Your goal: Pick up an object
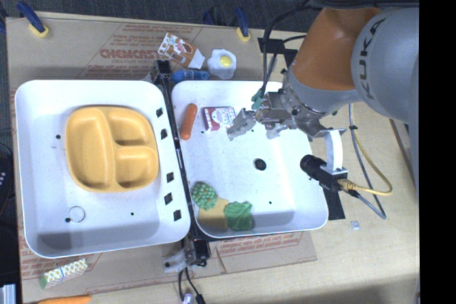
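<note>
While the arm (356, 46) reaches in over the right bin's (299, 213) back edge, its gripper (246, 121) hangs beside a small carton (218, 117), fingers apart, holding nothing; bare floor lies toward the front.

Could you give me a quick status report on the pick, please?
Gripper over right bin, nothing held. Red packet beside it. Hot dog near the divider.

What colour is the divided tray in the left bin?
Yellow-orange; the tray shows clearly in the camera view.
</note>
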Robot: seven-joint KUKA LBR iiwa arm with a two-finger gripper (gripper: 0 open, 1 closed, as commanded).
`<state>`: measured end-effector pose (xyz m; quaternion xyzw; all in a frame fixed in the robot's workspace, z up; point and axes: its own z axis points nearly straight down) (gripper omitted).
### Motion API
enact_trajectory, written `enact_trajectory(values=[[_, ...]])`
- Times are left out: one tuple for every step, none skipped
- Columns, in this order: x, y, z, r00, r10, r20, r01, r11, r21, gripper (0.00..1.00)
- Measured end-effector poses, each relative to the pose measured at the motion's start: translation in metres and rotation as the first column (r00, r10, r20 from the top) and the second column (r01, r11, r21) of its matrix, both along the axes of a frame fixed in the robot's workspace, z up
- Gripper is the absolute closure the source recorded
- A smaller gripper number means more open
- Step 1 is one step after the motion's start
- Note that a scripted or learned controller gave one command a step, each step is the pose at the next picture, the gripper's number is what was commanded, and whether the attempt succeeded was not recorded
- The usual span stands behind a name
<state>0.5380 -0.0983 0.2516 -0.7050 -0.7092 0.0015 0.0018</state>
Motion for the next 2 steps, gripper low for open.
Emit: enact_trajectory(values=[[0.087, 0.044, -0.061, 0.996, 0.09, 0.0, -0.09, 0.996, 0.0, 0.0], [0.082, 0.003, -0.111, 1.0, -0.024, -0.001, 0.024, 1.0, -0.001, 0.0]])
